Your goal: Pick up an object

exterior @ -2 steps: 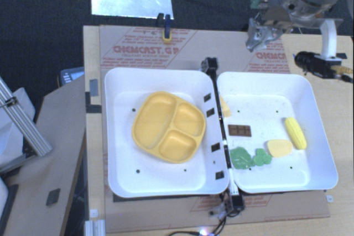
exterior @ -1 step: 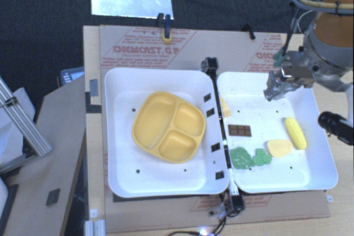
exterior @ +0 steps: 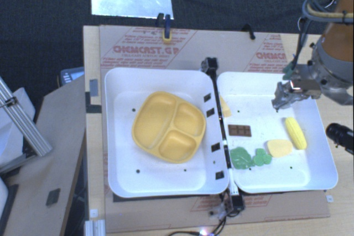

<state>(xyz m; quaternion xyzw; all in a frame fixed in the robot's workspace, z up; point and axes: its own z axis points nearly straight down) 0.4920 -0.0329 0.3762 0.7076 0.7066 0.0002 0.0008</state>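
Far to the claw's left, the shallow white plastic left bin (exterior: 119, 135) holds a yellow three-compartment plastic tray (exterior: 168, 126), lying flat, probably as a drop-off spot. The claw (exterior: 283, 98) hangs over the shallow white plastic right bin (exterior: 326, 174), where the loose pickable items lie spread apart: a yellow toy corn cob (exterior: 295, 132) just below it, a pale yellow oval piece (exterior: 279, 147), green leafy toy pieces (exterior: 249, 157) and a brown chocolate-like square (exterior: 240, 131) lower left. Its grip state cannot be told; nothing is visibly held.
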